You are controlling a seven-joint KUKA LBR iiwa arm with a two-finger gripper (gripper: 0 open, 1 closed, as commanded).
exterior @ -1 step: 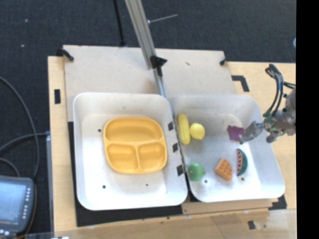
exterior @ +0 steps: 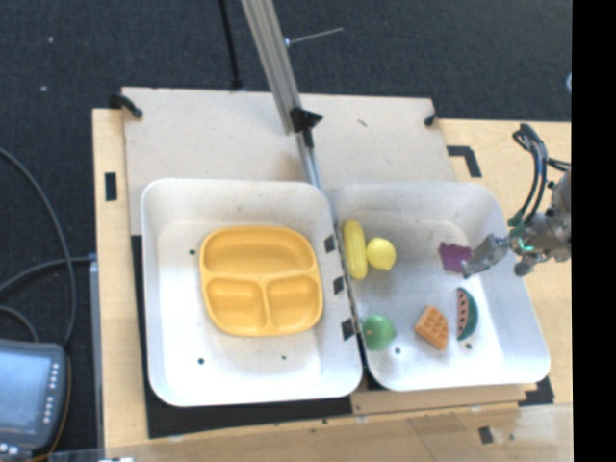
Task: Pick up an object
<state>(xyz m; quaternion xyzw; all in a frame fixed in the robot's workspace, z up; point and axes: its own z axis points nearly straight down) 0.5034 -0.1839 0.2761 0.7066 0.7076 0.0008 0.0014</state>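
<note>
Approach step: the two-finger gripper (exterior: 484, 255), its grip state indiscernible, sits at three o'clock of the small purple toy piece (exterior: 453, 255) in the right white bin (exterior: 500, 210); next, descend and close.

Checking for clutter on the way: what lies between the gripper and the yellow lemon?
In the camera view, a small purple toy lies between the gripper and the lemon; the remaining stretch is bare bin floor.
</note>
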